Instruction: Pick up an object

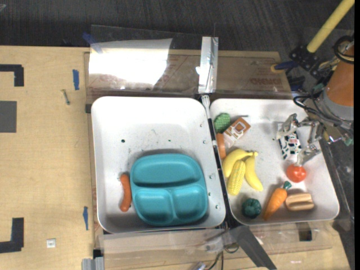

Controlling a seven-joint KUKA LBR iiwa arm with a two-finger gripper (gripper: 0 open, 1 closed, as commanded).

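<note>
Jaw state I cannot tell: the gripper [296, 141] hangs low in the right bin [264, 108], a tangle of metal parts and cable near that bin's right wall, and nothing is clearly seen between its tips. A small black-and-white thing sits within the gripper's metalwork; whether that is a toy or part of the tool is unclear. Just below the gripper lies a tomato [296, 173], close to it, possibly touching. Farther toward the front of the bin lie a hot dog [299, 201] and a carrot [275, 201], side by side, with a dark green ball [252, 207] near the front wall. Bananas [251, 167] and a corn cob [236, 176] lie together in the bin's middle-left, with a green vegetable [222, 121] and a small box [237, 129] behind them. The left bin [112, 122] holds a teal tray [167, 188] and a sausage [125, 192] beside it. By my judgement the pick is not done: no object is lifted, all rest on the bin floors. A grasp, most likely of the tomato, and a lift remain.
</note>
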